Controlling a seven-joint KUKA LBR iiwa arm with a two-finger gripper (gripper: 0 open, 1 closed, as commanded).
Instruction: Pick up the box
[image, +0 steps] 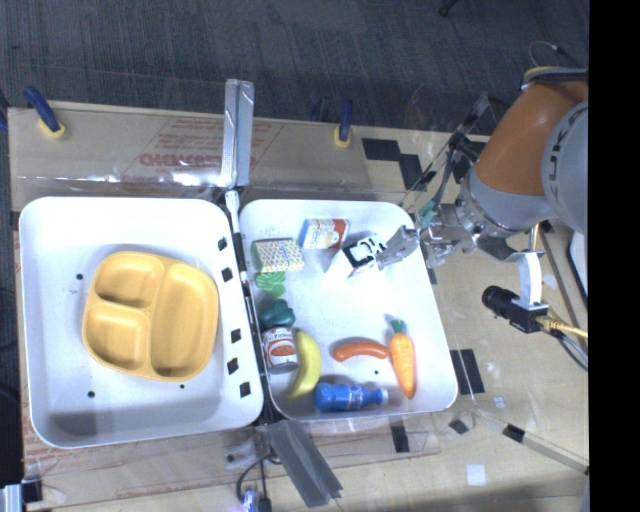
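A grey arm's gripper (385, 250), fingers' spread impossible to tell, hovers near the right bin's (425, 300) far edge; it should descend squarely over the small blue-and-white carton box (322, 234).

You're looking at a tan bench (480, 420) with two white bins on it side by side — the left bin (40, 330) toward the frame's left, the right bin (425, 300) at centre. Blue clamps (42, 110) grip its upper edge — upper left and upper centre.
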